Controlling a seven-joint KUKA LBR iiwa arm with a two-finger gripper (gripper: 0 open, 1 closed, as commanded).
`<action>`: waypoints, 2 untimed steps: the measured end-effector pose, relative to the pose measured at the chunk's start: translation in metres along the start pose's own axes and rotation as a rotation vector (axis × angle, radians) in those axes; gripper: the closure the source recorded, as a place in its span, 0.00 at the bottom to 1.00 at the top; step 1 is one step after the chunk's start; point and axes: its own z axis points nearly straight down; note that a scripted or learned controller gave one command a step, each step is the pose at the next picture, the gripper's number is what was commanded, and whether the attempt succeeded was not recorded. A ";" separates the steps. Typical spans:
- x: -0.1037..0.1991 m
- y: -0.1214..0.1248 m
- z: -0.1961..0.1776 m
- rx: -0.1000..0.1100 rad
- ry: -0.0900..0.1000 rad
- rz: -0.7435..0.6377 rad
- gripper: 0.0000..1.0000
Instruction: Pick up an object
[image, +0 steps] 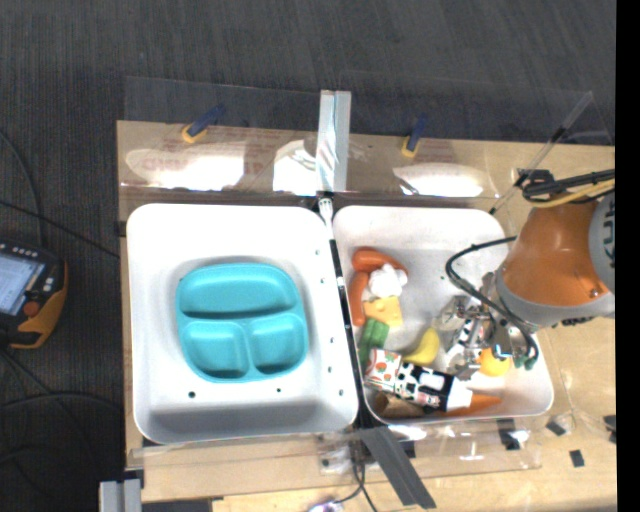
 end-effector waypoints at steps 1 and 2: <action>-0.052 0.055 0.002 -0.005 0.004 -0.047 0.00; -0.040 0.073 0.001 -0.003 0.004 0.063 0.00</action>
